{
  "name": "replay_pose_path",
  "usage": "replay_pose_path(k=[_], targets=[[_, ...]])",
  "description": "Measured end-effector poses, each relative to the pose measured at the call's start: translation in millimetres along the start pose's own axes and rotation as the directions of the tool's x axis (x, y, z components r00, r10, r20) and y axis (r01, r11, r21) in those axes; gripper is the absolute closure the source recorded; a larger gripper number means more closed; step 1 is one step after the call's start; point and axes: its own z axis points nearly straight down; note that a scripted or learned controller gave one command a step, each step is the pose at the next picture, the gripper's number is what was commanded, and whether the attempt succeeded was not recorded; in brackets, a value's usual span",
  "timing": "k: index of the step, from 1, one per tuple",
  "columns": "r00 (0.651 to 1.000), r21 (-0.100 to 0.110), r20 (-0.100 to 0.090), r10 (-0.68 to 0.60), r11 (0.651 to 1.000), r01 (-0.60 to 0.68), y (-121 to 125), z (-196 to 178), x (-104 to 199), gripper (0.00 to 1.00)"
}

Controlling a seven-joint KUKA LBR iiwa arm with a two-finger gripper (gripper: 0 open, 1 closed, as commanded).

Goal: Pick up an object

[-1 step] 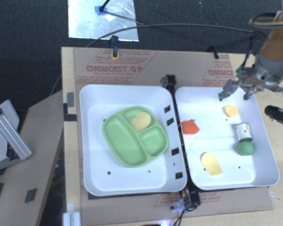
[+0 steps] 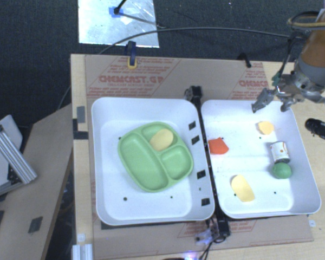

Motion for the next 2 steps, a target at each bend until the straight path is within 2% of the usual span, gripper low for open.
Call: replay_pose_path(k=[2], targets=[[1.000,0.004,0.000,0.002,1.000,-0.002,1,124,-1,0.00]])
